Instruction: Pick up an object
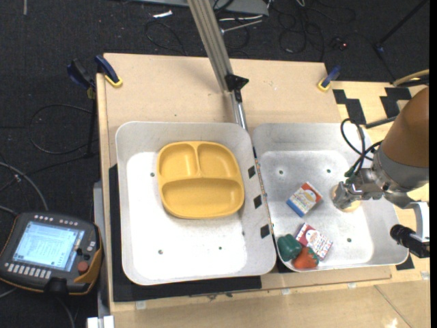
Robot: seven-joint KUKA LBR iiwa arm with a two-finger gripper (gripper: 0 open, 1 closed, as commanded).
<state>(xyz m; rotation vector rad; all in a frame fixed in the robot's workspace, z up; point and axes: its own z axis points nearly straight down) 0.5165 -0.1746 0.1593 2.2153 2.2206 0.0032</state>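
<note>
In the right bin lie a small blue and white box, a red and white packet and a green and red toy near the front edge. My gripper hangs over the right part of this bin, to the right of the blue and white box and apart from it. The grey arm with its orange band comes in from the right. The fingertips point down at the bin floor and nothing shows between them.
The left bin holds a yellow divided plate. A metal pole slants down to the divider between the bins. A teach pendant lies on the floor at the left. Clamps sit at the bench corners.
</note>
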